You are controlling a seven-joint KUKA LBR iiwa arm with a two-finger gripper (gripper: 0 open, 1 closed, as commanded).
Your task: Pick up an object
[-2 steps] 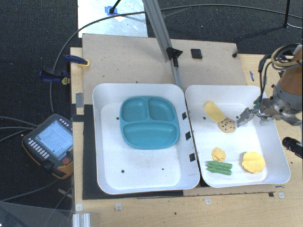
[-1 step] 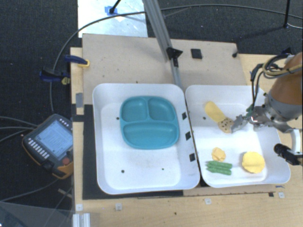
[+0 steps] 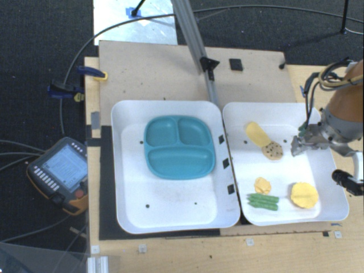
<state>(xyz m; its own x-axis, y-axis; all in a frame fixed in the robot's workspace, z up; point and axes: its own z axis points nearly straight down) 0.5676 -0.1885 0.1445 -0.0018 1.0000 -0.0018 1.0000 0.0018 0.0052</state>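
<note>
The right bin (image 3: 324,169) holds several small food toys. A yellow banana-like piece (image 3: 256,133) lies at the upper left, with a brown speckled cookie (image 3: 273,151) just below it. A small yellow lump (image 3: 262,185) and green pea pods (image 3: 263,201) lie near the front. A round yellow piece (image 3: 304,195) sits at the front right. My gripper (image 3: 298,146) hangs low over the bin's right part, just right of the cookie. Nothing shows between its tips.
The left bin (image 3: 131,198) holds a teal divided plate (image 3: 179,147). A grey pole (image 3: 190,30) slants over the back of the bench. A teach pendant (image 3: 60,172) lies off the bench to the left. Cables run across the dark floor.
</note>
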